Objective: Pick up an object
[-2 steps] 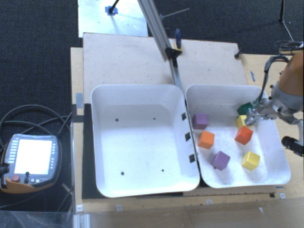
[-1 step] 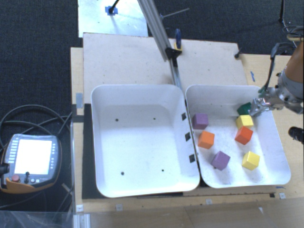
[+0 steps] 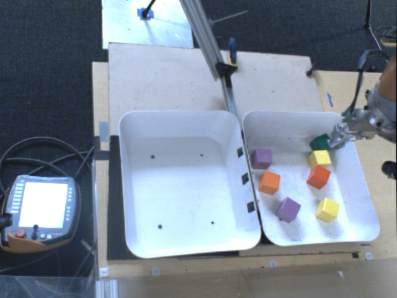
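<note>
The right bin (image 3: 366, 191) holds several small blocks. A green block (image 3: 319, 143) lies near its far right wall, with a yellow block (image 3: 320, 159) just in front of it and a red-orange block (image 3: 318, 177) below that. Further left are a purple block (image 3: 261, 158), an orange block (image 3: 269, 182) and a second purple block (image 3: 288, 209). Another yellow block (image 3: 327, 210) sits near the front. My gripper (image 3: 338, 138) reaches in from the right, low over the bin, with its tip right beside the green block's right edge.
The left bin (image 3: 133, 166) stands beside the right one, their walls touching in the middle. A slanted metal pole (image 3: 201, 30) crosses the board behind the bins. A teach pendant (image 3: 38, 213) lies on the floor at the left.
</note>
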`<move>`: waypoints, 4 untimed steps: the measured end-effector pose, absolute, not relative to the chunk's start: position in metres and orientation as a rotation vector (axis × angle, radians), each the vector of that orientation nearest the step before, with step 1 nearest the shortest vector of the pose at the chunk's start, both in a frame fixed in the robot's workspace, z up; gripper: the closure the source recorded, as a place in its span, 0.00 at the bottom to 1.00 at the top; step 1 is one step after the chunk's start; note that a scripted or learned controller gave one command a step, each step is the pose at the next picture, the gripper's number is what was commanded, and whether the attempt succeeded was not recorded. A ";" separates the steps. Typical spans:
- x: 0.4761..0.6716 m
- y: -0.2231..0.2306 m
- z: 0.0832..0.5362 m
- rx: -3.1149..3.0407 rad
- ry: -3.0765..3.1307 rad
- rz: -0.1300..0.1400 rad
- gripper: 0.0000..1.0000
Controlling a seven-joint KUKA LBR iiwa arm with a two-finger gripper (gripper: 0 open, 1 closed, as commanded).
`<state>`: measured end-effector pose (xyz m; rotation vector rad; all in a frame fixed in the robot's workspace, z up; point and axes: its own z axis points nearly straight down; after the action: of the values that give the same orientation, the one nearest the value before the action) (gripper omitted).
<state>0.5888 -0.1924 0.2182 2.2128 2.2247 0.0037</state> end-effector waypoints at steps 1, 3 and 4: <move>0.586 -0.142 0.211 2.211 2.232 0.002 1.00; 0.570 -0.040 0.232 2.210 2.234 0.004 1.00; 0.563 0.012 0.222 2.210 2.235 0.003 1.00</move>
<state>0.5628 0.0124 0.2220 2.2102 2.2347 0.0031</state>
